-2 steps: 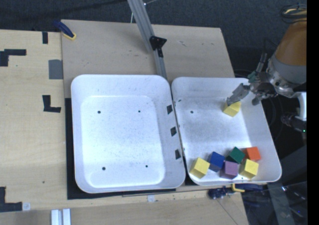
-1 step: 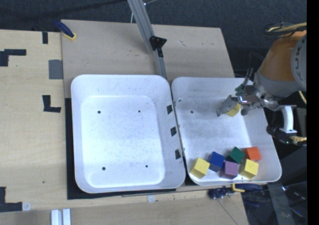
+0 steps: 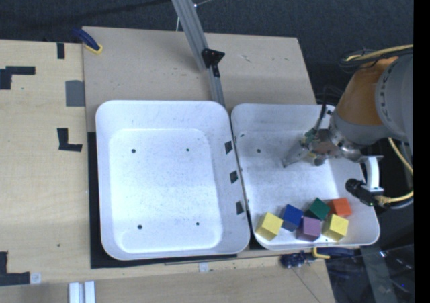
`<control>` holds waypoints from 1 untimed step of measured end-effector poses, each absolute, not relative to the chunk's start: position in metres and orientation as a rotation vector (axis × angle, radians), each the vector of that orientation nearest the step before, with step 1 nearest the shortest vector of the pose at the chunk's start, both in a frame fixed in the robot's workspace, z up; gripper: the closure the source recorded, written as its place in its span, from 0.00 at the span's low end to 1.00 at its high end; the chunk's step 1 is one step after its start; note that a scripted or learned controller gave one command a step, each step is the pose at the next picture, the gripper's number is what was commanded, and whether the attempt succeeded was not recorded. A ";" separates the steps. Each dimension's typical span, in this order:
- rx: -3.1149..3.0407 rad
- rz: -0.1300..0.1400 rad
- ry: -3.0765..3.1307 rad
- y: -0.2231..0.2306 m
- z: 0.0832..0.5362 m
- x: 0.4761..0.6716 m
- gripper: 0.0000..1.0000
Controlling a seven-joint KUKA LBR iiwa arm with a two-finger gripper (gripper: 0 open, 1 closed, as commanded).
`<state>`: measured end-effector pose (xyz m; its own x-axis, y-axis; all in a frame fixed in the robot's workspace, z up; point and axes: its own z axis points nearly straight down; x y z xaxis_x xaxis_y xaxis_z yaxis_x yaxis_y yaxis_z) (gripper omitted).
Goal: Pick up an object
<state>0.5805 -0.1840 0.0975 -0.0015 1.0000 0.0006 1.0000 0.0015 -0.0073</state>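
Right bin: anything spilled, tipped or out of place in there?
Nothing stands out. Six blocks sit clustered in the right bin's near corner: two yellow, blue, purple, green and orange. The pincer hangs apart from them.

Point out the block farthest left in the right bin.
The yellow block, beside the blue block. The other yellow block sits far right, below the orange block.

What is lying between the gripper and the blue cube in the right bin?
Nothing: in the camera view, bare white bin floor separates the gripper from the blue cube.
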 end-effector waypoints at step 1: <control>-2.217 0.002 -2.223 -0.184 0.111 0.582 1.00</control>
